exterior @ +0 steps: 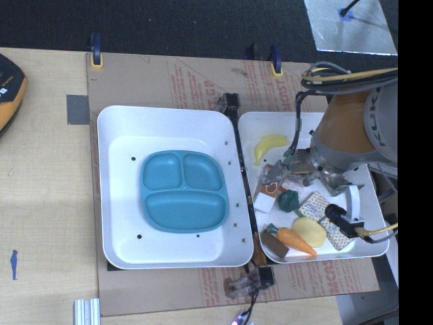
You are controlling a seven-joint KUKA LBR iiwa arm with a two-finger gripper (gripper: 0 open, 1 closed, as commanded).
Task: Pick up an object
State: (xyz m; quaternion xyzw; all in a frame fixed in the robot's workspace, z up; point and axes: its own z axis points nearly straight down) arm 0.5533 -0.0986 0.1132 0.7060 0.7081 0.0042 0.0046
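My gripper is low in the right bin, over the clutter in its middle. Just under it lie a brown and orange packet and a dark green lump. A yellow banana lies toward the bin's back left. Near the front are an orange carrot, a pale yellow potato-like thing and a patterned packet. The arm's bulk hides the bin's right back part.
The left bin holds a blue divided plate. A white block and a small brown piece lie by the right bin's left wall. A yellow-and-black device sits at the bench's far left.
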